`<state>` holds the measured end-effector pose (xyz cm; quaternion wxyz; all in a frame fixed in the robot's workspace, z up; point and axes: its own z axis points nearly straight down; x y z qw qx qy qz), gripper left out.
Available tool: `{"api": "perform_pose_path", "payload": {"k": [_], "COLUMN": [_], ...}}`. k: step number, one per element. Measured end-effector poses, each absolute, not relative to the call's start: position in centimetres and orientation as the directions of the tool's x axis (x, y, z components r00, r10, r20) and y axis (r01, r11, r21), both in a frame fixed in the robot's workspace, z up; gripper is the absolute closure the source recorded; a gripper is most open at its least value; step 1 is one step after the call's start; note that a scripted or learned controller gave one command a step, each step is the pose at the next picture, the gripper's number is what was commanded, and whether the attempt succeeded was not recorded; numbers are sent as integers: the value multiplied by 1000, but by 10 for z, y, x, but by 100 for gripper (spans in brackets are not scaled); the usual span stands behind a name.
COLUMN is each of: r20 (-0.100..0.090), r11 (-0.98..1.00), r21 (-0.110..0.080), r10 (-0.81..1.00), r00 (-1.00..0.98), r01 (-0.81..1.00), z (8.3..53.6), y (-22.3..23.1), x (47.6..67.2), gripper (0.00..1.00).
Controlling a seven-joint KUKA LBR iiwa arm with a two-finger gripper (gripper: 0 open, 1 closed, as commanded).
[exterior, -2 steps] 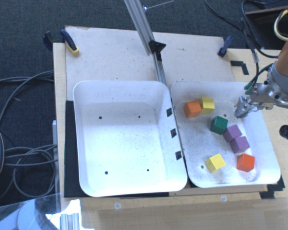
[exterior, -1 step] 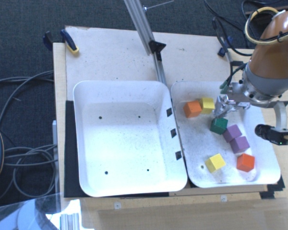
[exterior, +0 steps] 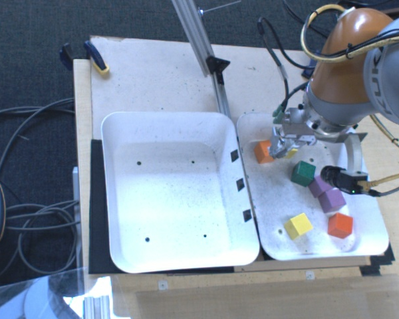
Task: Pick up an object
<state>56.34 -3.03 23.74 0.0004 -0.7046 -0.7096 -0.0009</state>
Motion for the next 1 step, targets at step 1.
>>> {"api": "perform_pose_path", "payload": {"k": [1], "r20": [3], "r11": [8], "r21": [2], "r10": [1000], "r00": [-8], "r01": [1000], "z": [239], "y": [33], "x": [572], "gripper": [100]}}
